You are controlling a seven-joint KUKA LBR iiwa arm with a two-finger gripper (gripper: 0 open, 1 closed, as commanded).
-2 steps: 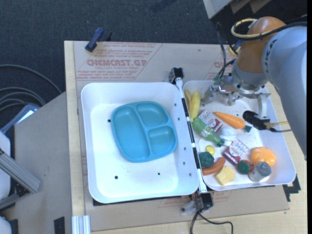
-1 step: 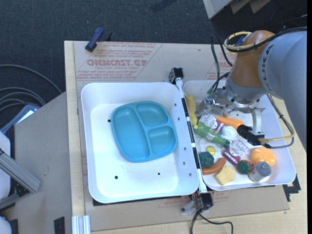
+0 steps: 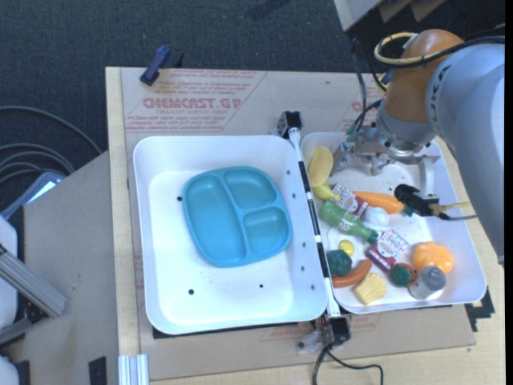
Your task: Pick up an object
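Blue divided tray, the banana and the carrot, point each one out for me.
Blue divided tray (image 3: 237, 215): camera view, on the ridge where its compartments meet.
Banana (image 3: 321, 167): camera view, middle of its yellow body.
Carrot (image 3: 378, 201): camera view, middle of its orange length.

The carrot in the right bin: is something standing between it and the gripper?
Nothing visible does. The gripper hangs over the right bin's far end, and the carrot lies just nearer the camera, uncovered. A green bottle lies beside it.

the arm (image 3: 473, 87) has a smooth, rounded pale grey shell with a glossy orange band (image 3: 413, 74) above the wrist. a yellow-and-black cable (image 3: 391, 48) loops beside it. below sits a grey metal wrist flange (image 3: 393, 147).
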